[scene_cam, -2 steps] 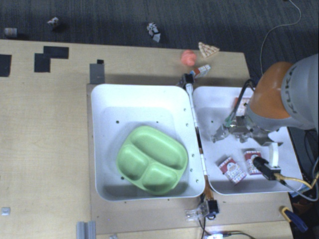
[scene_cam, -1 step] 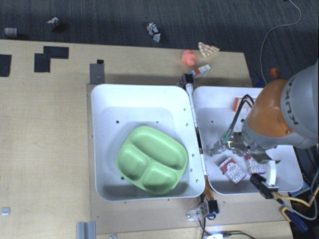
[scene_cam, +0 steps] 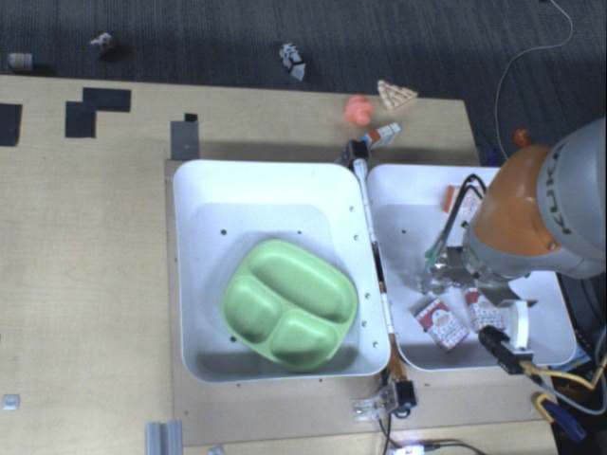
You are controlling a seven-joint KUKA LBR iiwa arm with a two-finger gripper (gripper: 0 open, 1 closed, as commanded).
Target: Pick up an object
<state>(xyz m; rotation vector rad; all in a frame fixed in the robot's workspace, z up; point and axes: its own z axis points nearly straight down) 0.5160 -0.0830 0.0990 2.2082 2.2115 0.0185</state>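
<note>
- The claw (scene_cam: 444,275) is low in the right bin (scene_cam: 408,207), at the frame's right; I cannot tell its state.
- A small red-and-white packet (scene_cam: 443,323) lies just below it.
- The green divided tray (scene_cam: 289,301) sits in the left bin (scene_cam: 204,254).

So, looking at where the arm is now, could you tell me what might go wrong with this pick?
The gripper is low in the right bin, among several small items lying close together, such as the red and white packet. It may close on nothing, or nudge them apart.

The arm hides part of that bin, so a failed grasp could be hard to spot.

The green divided tray in the left bin looks too wide for a two-finger grip.
</note>
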